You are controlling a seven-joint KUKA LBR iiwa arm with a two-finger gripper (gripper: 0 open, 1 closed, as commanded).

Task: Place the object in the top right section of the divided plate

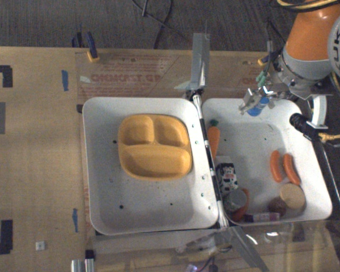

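Note:
The yellow divided plate (154,146) lies in the left bin (102,197), with two small sections at its far side and one wide section at its near side. Its top right section (173,131) holds nothing. My gripper (254,104) hangs over the far left corner of the right bin (314,152), well to the right of the plate. A small blue object (261,104) shows between the fingertips, and the gripper is shut on it.
In the right bin lie a carrot (213,140) by the left wall, a cow-patterned carton (228,178), a small cup (237,200), two sausages (284,167), a round tan piece (292,196) and a pink tube (264,216). A metal divider (207,152) separates the bins.

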